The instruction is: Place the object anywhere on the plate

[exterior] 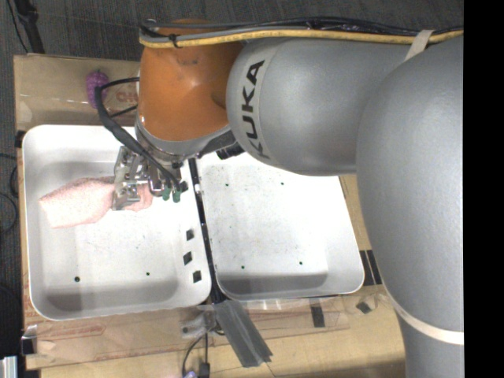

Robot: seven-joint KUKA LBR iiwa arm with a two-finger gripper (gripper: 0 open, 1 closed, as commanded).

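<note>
The grey arm with its orange band was seen reaching across from the right, its metal two-finger gripper lowered into the shallow white left bin. A pale pink, soft-looking flattened object was seen lying in that bin's upper left part, its right end touching the gripper. Whether it was clasped could not be told. The shallow white right bin lay just beside.

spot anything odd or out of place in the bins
One thing stands out: the task names a plate, but I can't make one out. The pink object lies in the left bin, with the gripper at its right end. Nothing looks spilled or damaged.
</note>
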